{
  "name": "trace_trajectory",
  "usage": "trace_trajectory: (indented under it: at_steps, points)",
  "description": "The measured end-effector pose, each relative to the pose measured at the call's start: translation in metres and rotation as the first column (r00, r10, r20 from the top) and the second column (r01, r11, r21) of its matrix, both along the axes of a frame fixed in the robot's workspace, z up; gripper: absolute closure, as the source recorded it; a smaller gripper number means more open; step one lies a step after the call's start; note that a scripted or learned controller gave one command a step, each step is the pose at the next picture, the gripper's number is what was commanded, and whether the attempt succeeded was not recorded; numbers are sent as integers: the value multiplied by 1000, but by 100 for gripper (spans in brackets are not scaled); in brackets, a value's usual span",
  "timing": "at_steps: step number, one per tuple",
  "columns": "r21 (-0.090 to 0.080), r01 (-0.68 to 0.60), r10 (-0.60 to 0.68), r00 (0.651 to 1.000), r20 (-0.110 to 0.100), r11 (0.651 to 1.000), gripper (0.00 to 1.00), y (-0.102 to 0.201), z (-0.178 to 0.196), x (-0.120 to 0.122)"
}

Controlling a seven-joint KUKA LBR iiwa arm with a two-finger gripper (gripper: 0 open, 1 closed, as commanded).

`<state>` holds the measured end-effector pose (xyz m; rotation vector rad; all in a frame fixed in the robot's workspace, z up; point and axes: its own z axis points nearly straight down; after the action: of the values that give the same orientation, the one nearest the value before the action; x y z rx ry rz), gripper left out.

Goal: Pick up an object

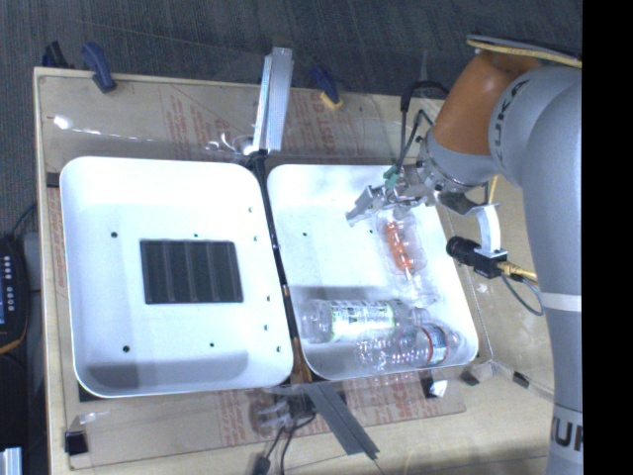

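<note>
Two white bins: the left bin (99,344) carries a dark ribbed tray (191,271); the right bin (321,221) holds three clear bottles (361,320). My gripper (381,201) hangs over the orange-tinted bottle (403,250); its grip I cannot tell.

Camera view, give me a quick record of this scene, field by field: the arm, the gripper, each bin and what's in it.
arm: grey arm with an orange band, reaching in from the right
gripper: gripper over the upper part of the right bin, finger state unclear
left bin: left bin holds a dark ribbed rectangular object
right bin: right bin holds clear plastic bottles
bottle near gripper: bottle with orange contents, just below the gripper
bottles at lower edge: bottle with pale label; bottle with red-and-blue label
held object: none visibly between the fingers
</note>
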<state>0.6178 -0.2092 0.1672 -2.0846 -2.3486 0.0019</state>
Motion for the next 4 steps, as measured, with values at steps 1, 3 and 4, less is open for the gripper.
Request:
trace_trajectory:
  at_steps: [1,3,4]
  points:
    - [2,-23,23,1000,-3,1000,0,1,14,-17]
    - [-2,-143,143,990,2,990,0,1,35,-8]
    - [-3,-147,147,989,2,989,100,1,45,-7]
